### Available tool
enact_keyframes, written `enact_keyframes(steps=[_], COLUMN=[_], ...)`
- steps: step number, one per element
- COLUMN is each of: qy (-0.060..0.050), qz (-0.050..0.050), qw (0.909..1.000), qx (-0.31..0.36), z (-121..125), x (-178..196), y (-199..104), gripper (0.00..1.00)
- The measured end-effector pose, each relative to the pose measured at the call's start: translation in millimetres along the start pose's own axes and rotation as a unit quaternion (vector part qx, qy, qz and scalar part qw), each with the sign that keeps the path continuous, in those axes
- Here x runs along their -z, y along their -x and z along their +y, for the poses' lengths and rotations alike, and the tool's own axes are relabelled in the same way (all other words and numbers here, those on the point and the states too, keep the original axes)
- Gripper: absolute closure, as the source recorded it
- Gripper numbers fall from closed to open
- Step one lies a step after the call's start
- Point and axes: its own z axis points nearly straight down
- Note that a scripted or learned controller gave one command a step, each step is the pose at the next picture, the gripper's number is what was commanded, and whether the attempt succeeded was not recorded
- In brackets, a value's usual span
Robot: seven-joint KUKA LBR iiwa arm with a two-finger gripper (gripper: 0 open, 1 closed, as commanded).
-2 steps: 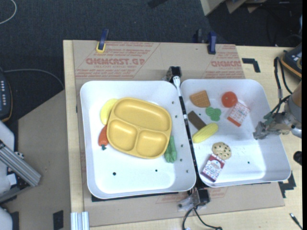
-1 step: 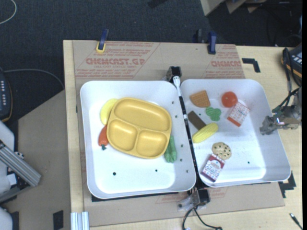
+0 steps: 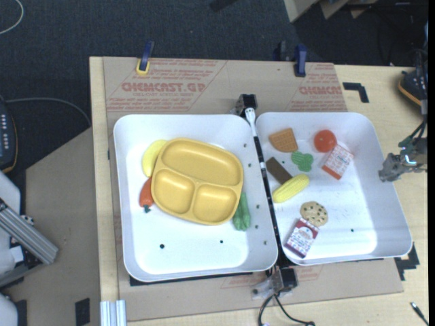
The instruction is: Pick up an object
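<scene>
- Objects for the pick lie in the right bin (image 3: 387, 202), all of them to the view's left of the end effector (image 3: 394, 167), which sits at that bin's right rim.
- We judge the red-and-white packet (image 3: 338, 160) the nearest candidate: it lies left of the end effector and slightly farther up the view, its long axis tilted on a diagonal.
- Just beyond it, touching or nearly touching its upper-left corner, we see the red ball (image 3: 325, 140).
- Farther left from the end effector lie the green piece (image 3: 302, 159), the orange wedge (image 3: 283, 140), the brown bar (image 3: 278, 169) and the yellow corn-like piece (image 3: 290, 187), whose long axis runs diagonally.
- Left and toward the near edge we find the cookie (image 3: 314, 213) and, just beside it, a second red packet (image 3: 301, 238).
- We cannot tell how the end effector is set; it is small and blurred at the rim, and we see nothing held in it.
- Our reading is that the coming move must carry it leftward over the rim and down into the bin.
- The left bin (image 3: 197, 257), well apart from the end effector, holds a yellow divided tray (image 3: 197, 178) with a yellow piece (image 3: 152, 156), an orange-red piece (image 3: 146, 194) and a green piece (image 3: 242, 214) tucked at its edges.
- Both bins rest on the counter (image 3: 204, 80).
</scene>
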Motion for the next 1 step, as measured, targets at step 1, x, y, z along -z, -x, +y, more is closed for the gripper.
enact_keyframes(steps=[1], qy=[-0.004], qz=[0.003], qw=[1.0], qx=[0.002], z=[14.1], x=[-10.9], y=[-52.7], gripper=[1.0])
